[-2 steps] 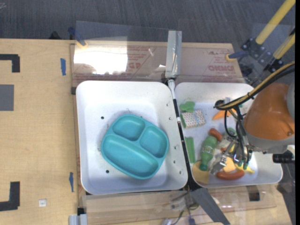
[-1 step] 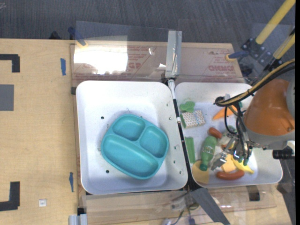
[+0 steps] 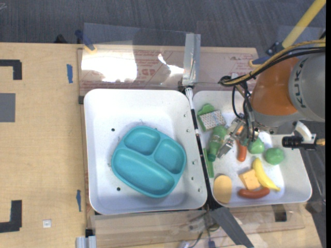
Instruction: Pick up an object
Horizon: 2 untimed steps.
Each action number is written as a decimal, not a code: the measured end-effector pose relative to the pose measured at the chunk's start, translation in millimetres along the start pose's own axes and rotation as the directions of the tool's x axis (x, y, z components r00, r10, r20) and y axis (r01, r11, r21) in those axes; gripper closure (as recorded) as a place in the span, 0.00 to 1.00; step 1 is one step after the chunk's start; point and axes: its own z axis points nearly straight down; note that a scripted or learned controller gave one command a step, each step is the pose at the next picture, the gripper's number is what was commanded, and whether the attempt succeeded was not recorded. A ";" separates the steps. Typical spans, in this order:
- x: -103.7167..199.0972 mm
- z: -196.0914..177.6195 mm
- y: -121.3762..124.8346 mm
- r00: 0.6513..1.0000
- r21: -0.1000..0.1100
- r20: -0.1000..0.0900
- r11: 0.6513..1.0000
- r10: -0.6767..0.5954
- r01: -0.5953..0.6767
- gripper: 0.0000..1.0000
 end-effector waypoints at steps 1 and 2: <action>38.1 -0.8 -48.4 0.993 0.000 -0.002 0.993 0.118 -0.118 0.00; -0.3 0.4 -13.3 0.929 0.004 -0.004 0.929 0.369 -0.369 0.00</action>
